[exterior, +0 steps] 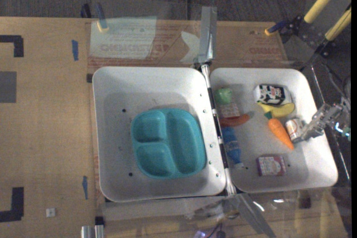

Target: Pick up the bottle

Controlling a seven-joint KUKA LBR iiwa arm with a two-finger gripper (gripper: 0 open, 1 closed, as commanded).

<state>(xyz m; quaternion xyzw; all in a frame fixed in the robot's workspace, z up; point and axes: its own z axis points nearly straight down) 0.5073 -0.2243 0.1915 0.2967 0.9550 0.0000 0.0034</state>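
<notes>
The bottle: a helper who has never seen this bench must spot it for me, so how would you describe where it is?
Look in the right bin, along its left wall next to the divider between the two bins. The bottle lies flat there, below the green cup and the red pepper. It is the only blue, see-through item; its neighbours are opaque green, red, orange or pink.

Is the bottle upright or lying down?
Lying down: the bottle rests lengthwise on the right bin's floor, along its left wall.

Soft, slightly blurry picture; glare on the white bins (111, 86).
</notes>
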